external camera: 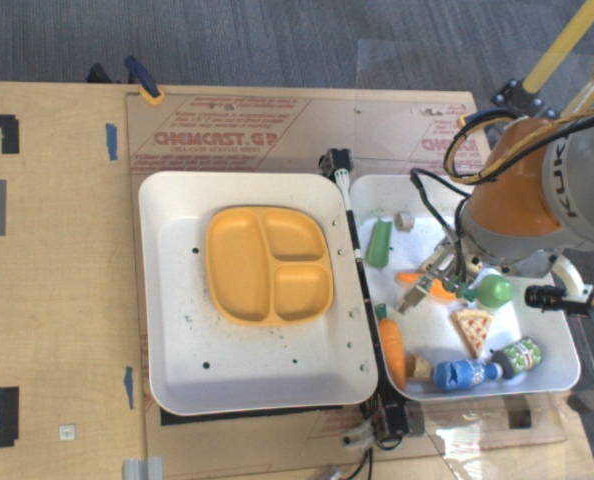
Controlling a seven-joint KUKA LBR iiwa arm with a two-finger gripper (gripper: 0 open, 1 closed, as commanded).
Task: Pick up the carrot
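Spanning most of view: tan worktop point(57, 268) carrying two white bins. Left bin point(167, 298) holding yellow divided plate point(269, 265). Right bin point(557, 363), at 3 o'clock of left one, cluttered. Grey arm point(537, 193) entering from 3 o'clock. Carrot point(392, 351) lying along right bin's 9 o'clock wall, untouched. Blue bottle point(464, 373) at carrot's 4 o'clock. Tool point(429, 280) at carrot's 1 o'clock, over small orange piece point(426, 286); finger spread: cannot tell.
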